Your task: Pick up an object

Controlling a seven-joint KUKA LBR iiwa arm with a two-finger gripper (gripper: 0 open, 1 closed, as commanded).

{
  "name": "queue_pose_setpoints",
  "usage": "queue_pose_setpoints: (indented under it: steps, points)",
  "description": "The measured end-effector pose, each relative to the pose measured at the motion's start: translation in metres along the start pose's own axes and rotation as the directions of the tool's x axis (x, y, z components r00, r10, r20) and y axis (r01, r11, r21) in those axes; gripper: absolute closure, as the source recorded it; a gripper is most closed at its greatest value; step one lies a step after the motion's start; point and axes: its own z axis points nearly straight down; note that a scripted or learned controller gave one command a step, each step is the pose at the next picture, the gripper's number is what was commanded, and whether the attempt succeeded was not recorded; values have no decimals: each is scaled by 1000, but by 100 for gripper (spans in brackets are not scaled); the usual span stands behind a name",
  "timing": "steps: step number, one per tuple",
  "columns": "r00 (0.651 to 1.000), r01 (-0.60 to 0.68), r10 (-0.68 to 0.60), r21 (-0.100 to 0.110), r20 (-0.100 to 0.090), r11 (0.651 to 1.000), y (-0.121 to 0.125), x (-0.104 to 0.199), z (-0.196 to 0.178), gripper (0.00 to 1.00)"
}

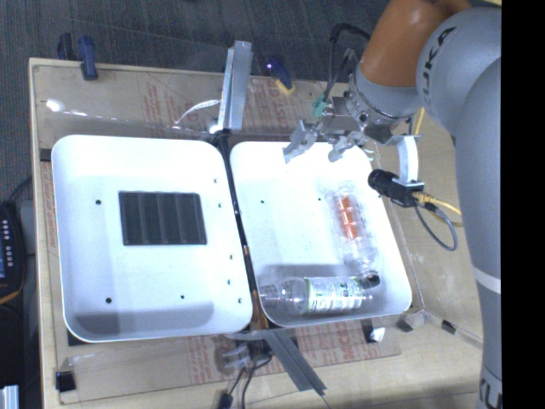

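Note:
Two clear plastic bottles lie in the right bin [272,228]. One with an orange label [351,225] lies lengthwise along the right side. The other, with a green and white label [317,294], lies across the near edge. My gripper [319,146] hangs over the bin's far edge, well above and behind the bottles. Its two grey fingers [298,141] are spread apart with nothing between them.
The left bin [85,245] holds a dark ribbed rectangular panel [162,218]. A metal divider post [234,88] stands at the back between the bins. A black cable plug [390,184] and yellow cable hang off the wrist by the right bin's right rim.

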Motion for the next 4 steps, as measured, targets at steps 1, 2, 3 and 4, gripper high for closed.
queue_pose_setpoints:
  steps: [1,2,3,4]
  points:
    - [997,82,-82,-6,1,997,20,-24,-14,0]
    - [994,108,-108,-1,1,994,-39,-70,58,0]
    - [988,154,-154,-6,2,988,-19,-78,60,0]
    - [974,225,-225,-6,3,974,-1,-78,87,0]
